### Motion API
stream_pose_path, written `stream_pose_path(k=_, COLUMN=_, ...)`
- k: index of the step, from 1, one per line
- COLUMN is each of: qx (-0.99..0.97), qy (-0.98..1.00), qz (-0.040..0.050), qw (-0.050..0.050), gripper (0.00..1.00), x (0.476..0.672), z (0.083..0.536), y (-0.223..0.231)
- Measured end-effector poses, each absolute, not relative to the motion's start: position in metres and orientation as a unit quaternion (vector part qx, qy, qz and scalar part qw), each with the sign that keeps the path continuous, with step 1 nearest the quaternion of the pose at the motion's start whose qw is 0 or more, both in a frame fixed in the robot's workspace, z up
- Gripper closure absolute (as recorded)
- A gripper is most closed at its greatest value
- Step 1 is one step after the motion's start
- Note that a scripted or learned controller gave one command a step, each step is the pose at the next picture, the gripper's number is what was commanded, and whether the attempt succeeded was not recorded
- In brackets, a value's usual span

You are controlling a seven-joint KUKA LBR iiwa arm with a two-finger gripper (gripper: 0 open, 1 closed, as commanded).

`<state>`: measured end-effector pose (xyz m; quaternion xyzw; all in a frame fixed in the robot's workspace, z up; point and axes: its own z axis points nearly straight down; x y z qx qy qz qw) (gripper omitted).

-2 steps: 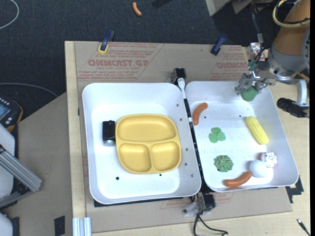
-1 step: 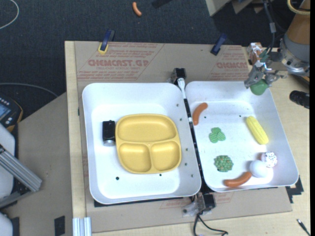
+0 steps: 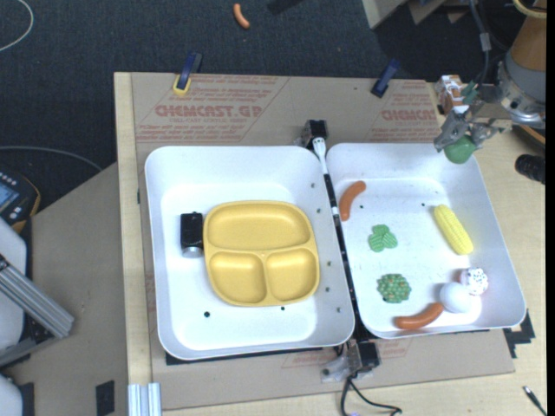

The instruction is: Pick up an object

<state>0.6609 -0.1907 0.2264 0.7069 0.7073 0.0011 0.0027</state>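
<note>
A small round green object (image 3: 460, 152) is seen pinched between the fingers of the pincer (image 3: 457, 139), held above the far corner of the right white bin (image 3: 499, 258). Below the pincer, a yellow corn cob (image 3: 453, 229) is seen.

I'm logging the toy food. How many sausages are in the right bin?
2. One sausage lies near the right bin's upper left, by the divider. The other sausage lies at the front edge, against a white ball.
</note>
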Motion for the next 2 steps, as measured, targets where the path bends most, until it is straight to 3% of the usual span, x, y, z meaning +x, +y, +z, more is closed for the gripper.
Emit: stream_pose_path(k=2, qx=0.705, qy=0.709, qz=-0.0004, qw=-0.002, gripper=1.00, x=0.646, z=0.220, y=-0.069)
